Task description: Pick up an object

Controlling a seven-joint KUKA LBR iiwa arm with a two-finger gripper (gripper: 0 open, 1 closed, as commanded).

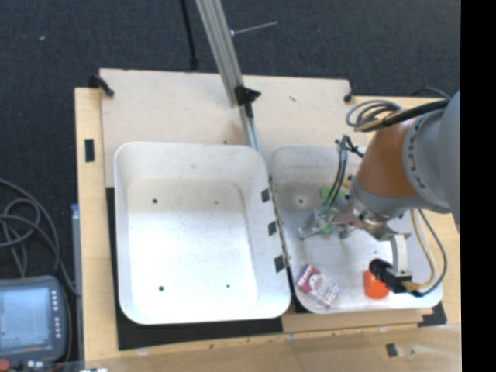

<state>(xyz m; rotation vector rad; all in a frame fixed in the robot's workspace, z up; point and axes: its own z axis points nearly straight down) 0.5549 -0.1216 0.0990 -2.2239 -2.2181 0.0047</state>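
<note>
My gripper hangs low over the middle of the right bin, below the grey arm with its orange band. Something small and green sits right at the gripper, too small to make out. A red-and-white packet lies flat on the bin floor near the front edge, a short way in front of the gripper and apart from it. An orange object rests at the bin's front right, beside the arm's wrist.
The left bin stands beside the right one, their rims touching at a divider with black clips. A slanted metal post rises behind the bins. A screen sits off the bench at the lower left.
</note>
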